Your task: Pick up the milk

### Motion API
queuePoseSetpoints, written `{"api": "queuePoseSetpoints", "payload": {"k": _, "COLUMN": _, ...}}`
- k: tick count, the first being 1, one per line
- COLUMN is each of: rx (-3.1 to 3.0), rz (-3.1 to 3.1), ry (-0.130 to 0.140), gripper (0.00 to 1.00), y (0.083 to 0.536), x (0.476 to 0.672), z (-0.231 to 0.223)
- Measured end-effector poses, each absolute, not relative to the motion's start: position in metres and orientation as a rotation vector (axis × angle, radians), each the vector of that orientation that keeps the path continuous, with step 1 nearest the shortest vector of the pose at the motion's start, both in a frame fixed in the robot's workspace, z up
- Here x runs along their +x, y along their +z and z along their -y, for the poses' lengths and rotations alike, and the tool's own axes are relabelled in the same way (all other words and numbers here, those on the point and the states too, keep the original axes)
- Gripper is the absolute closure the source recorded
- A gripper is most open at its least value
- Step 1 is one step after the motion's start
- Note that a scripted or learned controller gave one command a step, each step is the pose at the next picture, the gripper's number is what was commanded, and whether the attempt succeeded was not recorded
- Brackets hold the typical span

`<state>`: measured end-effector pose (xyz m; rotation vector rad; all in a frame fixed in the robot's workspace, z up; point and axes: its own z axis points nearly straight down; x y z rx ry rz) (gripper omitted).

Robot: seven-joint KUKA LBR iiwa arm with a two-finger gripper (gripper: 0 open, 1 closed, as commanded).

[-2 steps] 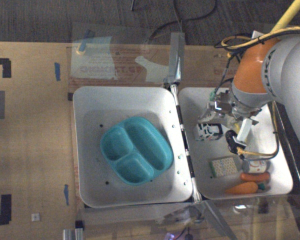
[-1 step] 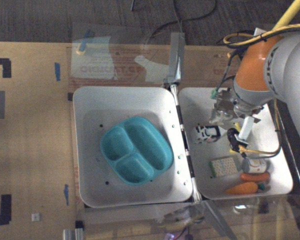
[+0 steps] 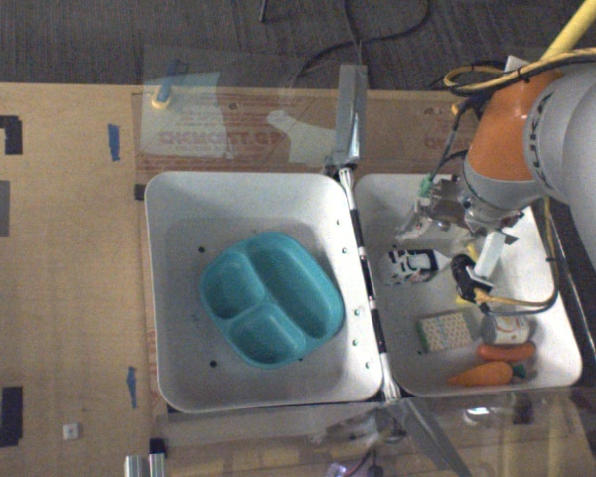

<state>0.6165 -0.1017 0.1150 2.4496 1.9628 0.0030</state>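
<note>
The milk (image 3: 413, 264) is a small carton with black and white cow patches. It lies on its side in the right bin (image 3: 556, 366), near that bin's left wall. My gripper (image 3: 419, 229) hangs just above and behind the carton, at the end of the grey arm with the orange band. From this angle, whether it touches the carton is unclear.
In the left bin (image 3: 179, 217) lies a teal divided plate (image 3: 270, 296). The right bin's front part holds a speckled tan box (image 3: 445, 331), an orange carrot (image 3: 482, 373), a red item (image 3: 508, 351) and a small grey item (image 3: 507, 326).
</note>
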Motion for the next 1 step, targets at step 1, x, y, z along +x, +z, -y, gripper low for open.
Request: {"api": "queuePoseSetpoints", "payload": {"k": 1, "rx": 2.485, "rz": -1.901, "ry": 0.023, "gripper": 0.00, "y": 0.0932, "x": 0.5714, "z": 0.0938}}
